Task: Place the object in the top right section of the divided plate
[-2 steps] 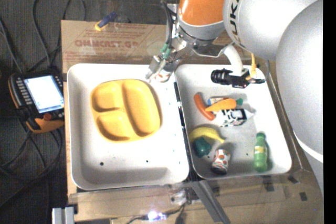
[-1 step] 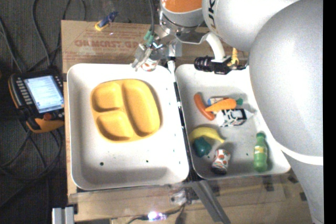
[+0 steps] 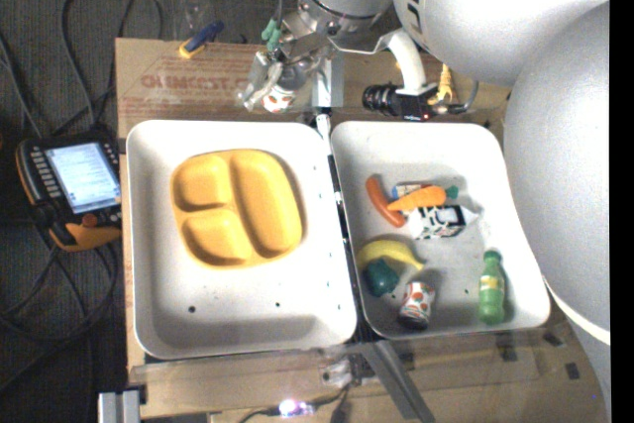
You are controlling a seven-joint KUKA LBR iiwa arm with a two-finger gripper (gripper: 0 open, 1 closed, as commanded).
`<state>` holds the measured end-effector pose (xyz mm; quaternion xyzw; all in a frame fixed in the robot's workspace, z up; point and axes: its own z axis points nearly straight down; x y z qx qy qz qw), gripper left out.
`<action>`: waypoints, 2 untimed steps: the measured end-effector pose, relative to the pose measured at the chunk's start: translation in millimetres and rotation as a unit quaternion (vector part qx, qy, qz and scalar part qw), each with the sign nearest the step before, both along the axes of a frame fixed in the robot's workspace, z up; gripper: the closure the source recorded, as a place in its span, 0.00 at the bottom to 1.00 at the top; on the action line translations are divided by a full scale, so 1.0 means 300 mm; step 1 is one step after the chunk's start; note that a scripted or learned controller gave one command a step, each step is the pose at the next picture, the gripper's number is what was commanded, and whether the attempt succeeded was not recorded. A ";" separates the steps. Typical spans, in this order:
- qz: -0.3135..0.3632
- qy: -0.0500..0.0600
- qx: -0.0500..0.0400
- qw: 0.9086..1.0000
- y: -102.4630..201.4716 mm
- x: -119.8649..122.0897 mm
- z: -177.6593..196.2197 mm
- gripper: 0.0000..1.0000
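Observation:
The yellow divided plate point(image 3: 238, 206) lies in the left white bin point(image 3: 158, 302), with two small sections on its left and one long section on its right. My gripper point(image 3: 277, 86) hangs above the cardboard just beyond the left bin's far rim, up and to the right of the plate. Between its fingers I see a small white and red object point(image 3: 281, 98), and the gripper is shut on it. No item lies on the plate.
The right bin point(image 3: 515, 213) holds an orange carrot point(image 3: 377, 198), a white carton point(image 3: 441, 221), a yellow banana point(image 3: 388, 253), a red and white can point(image 3: 418, 302) and a green bottle point(image 3: 490, 287). A handheld screen point(image 3: 74, 175) lies left of the bench. A blue clip point(image 3: 201, 38) rests on the cardboard.

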<state>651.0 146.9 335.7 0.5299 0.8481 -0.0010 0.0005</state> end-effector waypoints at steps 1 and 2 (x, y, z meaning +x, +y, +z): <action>0.162 -0.001 0.000 0.987 -0.147 -0.201 0.328 1.00; 0.203 0.002 0.001 0.979 -0.099 -0.467 -0.118 1.00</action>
